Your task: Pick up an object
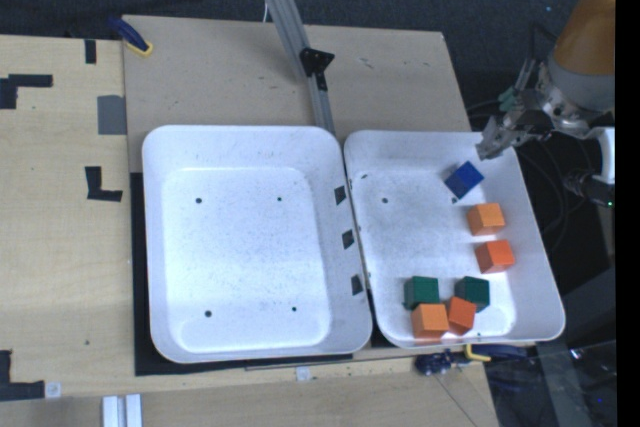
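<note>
I found the gripper at the right bin's upper right rim, at two o'clock from centre; whether it was open or closed I could not tell. A blue block lay just beside it, at seven o'clock, not held.

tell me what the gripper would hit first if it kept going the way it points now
Probably the blue block: the gripper points down-left toward it, in the right bin. Depth is unclear from this slanted view, so it could meet the bin floor first.
</note>
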{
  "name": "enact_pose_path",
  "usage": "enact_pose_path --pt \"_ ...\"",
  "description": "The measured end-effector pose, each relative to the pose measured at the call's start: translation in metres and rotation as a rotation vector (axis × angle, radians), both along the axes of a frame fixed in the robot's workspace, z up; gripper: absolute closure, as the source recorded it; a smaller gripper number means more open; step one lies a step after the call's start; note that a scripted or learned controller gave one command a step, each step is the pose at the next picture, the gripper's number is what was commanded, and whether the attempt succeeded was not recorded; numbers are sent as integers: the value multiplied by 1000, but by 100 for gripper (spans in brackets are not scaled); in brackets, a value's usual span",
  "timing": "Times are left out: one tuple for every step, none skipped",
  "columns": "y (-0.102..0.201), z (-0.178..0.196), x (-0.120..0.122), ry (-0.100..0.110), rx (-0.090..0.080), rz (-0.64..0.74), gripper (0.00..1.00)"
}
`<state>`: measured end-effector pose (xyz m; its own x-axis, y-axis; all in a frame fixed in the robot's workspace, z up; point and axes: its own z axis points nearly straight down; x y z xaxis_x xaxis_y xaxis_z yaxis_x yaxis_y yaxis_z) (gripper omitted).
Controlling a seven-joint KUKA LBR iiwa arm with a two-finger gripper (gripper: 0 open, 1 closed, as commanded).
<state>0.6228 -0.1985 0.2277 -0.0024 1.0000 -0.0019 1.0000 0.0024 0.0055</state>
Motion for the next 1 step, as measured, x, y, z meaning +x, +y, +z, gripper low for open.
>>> enact_pose_path --pt "0 49 1 0 0 0 100"
